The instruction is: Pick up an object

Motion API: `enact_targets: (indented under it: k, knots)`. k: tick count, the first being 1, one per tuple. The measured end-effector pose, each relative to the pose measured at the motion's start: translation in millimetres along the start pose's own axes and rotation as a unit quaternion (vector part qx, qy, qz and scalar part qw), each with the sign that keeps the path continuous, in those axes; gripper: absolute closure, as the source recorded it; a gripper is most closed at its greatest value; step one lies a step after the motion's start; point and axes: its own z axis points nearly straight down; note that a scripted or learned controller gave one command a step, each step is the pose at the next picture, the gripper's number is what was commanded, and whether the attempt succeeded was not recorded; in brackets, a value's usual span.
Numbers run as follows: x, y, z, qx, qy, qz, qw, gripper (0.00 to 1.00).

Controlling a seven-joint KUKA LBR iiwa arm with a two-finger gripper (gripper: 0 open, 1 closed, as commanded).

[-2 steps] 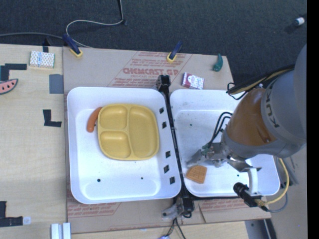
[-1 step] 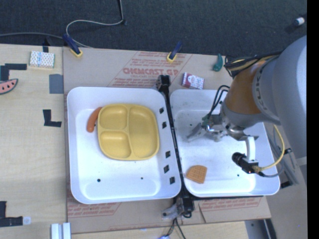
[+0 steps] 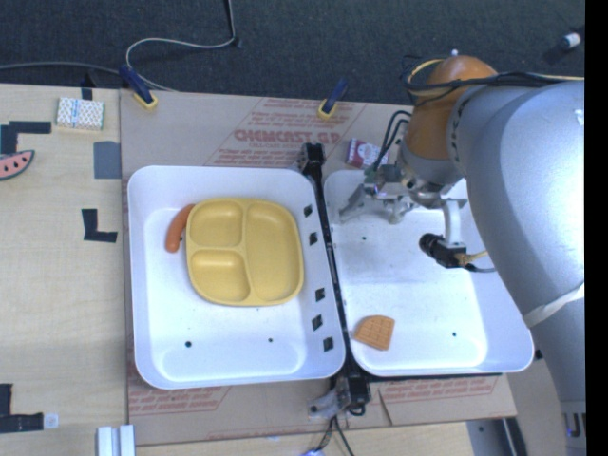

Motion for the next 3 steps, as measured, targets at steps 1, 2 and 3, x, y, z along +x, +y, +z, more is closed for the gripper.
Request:
enact_targets:
  k: [1, 2, 3]
  knots:
    - [3, -56, -1, 0.000, 0.000, 0.001, 1.0000, 0.00]
    - [3, -55, -11, -0.001, -0.001, 0.000, 1.0000, 1.00]
    - [-12, -157, -2, -0.001, 0.000, 0.001, 1.0000, 1.00]
